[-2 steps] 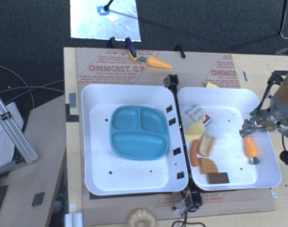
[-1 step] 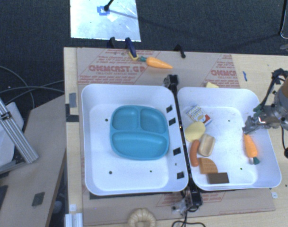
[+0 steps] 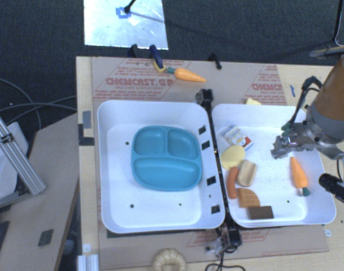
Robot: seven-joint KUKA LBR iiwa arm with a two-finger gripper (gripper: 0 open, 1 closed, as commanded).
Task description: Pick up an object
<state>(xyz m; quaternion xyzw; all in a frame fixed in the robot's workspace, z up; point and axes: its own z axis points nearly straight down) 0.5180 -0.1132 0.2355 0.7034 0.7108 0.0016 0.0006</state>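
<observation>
Claw (image 3: 282,147) position: low over the right bin (image 3: 316,216), near its middle-right, at the end of the grey arm (image 3: 330,114) entering from the right. Finger spread cannot be determined from this view, and no object is seen between the fingers.

Step in hand: approach. No pick has been made.

Scene, in descending size: counter (image 3: 132,78); left bin (image 3: 112,151) containing a blue divided plate (image 3: 166,157); right bin containing the candidate objects. Nearest candidate is the toy carrot (image 3: 299,175), lying just below and right of the claw, apart from it. Further left lie a yellow round piece (image 3: 233,154), a bread roll (image 3: 247,173), a sausage (image 3: 233,182), a waffle (image 3: 248,197) and a brown bar (image 3: 260,212), closely grouped.

Next move, as judged: centre over the toy carrot, align across its narrow axis, descend, close, lift.
</observation>
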